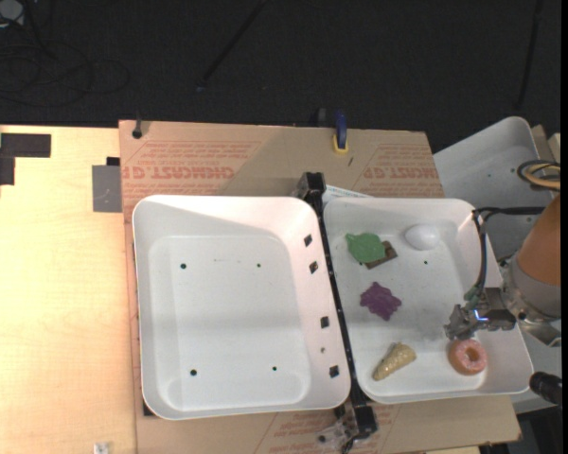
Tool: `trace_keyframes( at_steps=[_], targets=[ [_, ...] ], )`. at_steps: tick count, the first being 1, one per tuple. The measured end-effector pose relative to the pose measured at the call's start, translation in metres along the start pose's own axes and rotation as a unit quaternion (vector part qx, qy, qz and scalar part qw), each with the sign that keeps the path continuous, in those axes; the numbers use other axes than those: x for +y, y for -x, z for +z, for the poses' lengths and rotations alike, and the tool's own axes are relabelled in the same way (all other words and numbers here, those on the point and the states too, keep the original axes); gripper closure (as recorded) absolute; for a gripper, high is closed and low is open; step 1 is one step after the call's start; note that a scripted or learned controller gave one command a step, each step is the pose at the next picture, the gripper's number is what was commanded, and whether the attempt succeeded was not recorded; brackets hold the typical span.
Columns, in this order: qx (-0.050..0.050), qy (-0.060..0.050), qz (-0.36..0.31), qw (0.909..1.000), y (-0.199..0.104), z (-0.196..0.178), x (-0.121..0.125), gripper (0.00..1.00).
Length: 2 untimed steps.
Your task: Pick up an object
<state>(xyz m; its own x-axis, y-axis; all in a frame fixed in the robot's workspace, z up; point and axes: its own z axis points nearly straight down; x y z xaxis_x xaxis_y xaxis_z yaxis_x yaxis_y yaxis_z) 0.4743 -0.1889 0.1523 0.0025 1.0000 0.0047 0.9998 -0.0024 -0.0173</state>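
Overhead slanted view of two white bins lying side by side on the table. The right bin [435, 218] is holding five items: a green piece [364, 247] with a brown piece touching its right side, a white lump [421, 236] near the far wall, a purple piece [381, 301] at mid-bin, a tan cone [394, 360] toward the near wall, and a pink ring [469, 357] in the near right corner. The arm is reaching in from the right, and the gripper [466, 322] is hanging low over the bin's right side. The ring is lying just beside the fingers, on their near side, closer than any other item; being round, it is offering no long axis to align with. The cone is lying further left, its tip pointing right and toward the far wall. The fingers are appearing as a dark blur, so whether they are open or closed cannot be told; nothing is showing between them
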Motion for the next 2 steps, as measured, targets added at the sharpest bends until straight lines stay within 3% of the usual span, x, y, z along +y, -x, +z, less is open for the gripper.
trace_keyframes(
  at_steps=[1,2],
  targets=[
    [-0.001,0.006,0.002,1.0,0.002,-0.018,0.002,1.0],
    [-0.003,0.013,-0.003,0.9999,-0.03,-0.133,0.0,1.0]
  ],
)
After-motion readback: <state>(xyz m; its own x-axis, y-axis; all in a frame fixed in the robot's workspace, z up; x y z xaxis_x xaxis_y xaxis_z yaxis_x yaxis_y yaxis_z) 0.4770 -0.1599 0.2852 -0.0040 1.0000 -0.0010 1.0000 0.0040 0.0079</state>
